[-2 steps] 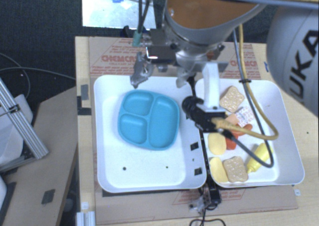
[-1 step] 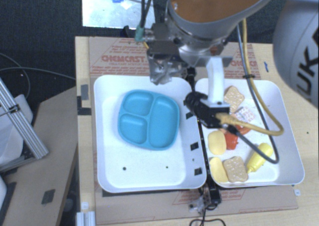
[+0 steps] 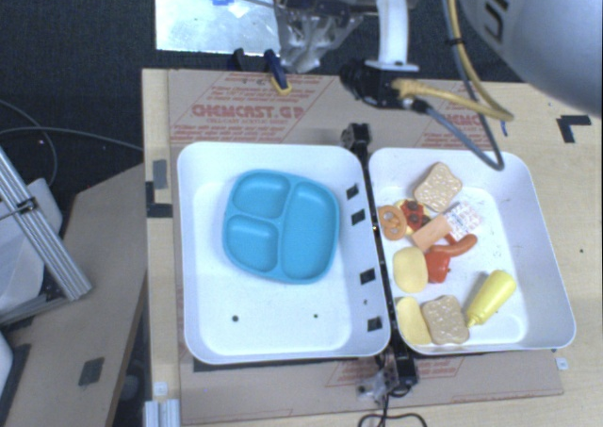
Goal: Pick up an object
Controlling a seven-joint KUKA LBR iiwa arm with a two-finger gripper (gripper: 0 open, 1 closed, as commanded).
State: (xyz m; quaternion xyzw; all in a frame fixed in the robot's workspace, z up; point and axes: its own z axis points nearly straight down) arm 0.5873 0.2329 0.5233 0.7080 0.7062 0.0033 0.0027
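My gripper (image 3: 304,48) hangs high over the far edge of the bench, behind the left bin (image 3: 203,255), with nothing seen in it. The right bin (image 3: 542,227) holds several toy foods: a toast slice (image 3: 438,187), a pretzel (image 3: 392,221), a peach block (image 3: 431,231), a white packet (image 3: 462,219), a red sausage (image 3: 450,252), a pale yellow lump (image 3: 410,269), another yellow piece (image 3: 410,319), a second bread slice (image 3: 446,320) and a yellow bottle (image 3: 490,296). All lie well in front of and below the gripper.
A blue divided plate (image 3: 282,226) lies in the left bin. A black divider with clips (image 3: 366,227) runs between the bins. Yellow and grey cables (image 3: 452,100) trail from the arm over the bench's far right. A metal frame (image 3: 38,237) stands at the left.
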